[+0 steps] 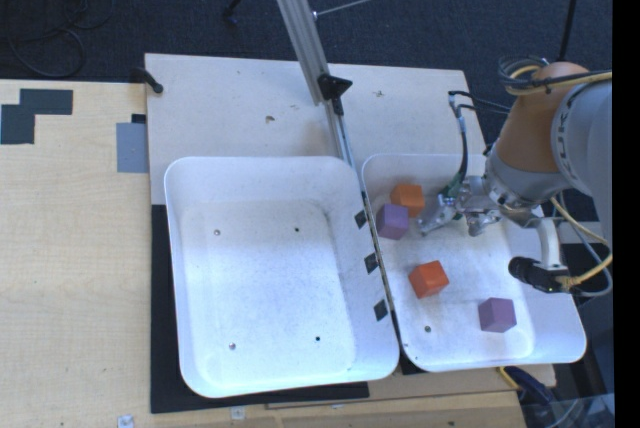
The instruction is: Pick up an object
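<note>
jaws (432, 219) state: cannot tell | orange cube (407, 196) just beside, no long axis

I see the bench (70, 246), pale wood, with a white board (240, 106) laid across its twelve o'clock side. Two shallow white bins rest on it side by side: the left bin (200, 186) toward nine o'clock, the right bin (560, 336) toward three o'clock, their rims touching. A black mat (160, 316) shows beneath the left bin. Grey patches (130, 146) mark the wood at ten o'clock.
</note>
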You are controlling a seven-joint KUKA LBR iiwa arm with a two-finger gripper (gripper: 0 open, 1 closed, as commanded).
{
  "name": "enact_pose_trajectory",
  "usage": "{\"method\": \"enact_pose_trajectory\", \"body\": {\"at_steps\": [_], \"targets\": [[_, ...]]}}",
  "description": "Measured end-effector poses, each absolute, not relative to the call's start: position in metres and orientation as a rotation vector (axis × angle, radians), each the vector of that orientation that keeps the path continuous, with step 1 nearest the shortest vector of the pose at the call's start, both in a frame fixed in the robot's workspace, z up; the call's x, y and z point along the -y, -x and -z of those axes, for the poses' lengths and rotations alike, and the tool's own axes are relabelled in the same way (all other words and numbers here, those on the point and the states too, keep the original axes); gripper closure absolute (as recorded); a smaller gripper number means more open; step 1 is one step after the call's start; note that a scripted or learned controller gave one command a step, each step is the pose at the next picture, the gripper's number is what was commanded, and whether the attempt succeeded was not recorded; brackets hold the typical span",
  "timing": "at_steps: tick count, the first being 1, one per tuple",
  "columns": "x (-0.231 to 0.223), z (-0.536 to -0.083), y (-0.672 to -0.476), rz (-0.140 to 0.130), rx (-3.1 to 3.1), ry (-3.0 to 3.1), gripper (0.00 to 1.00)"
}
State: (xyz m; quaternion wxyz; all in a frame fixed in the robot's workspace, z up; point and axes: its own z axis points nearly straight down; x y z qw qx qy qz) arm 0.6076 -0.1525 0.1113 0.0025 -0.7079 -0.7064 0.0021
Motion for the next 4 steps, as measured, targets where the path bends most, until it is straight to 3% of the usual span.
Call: {"method": "enact_pose_trajectory", "body": {"at_steps": [1, 2, 3, 4], "targets": [[0.134, -0.088, -0.658, -0.066, 2.192, 2.186, 0.00], [0.132, -0.091, -0.591, -0.005, 2.217, 2.221, 0.00], [0.128, -0.091, -0.657, -0.069, 2.197, 2.179, 0.00], [0.142, -0.088, -0.658, -0.054, 2.186, 2.185, 0.00]]}}
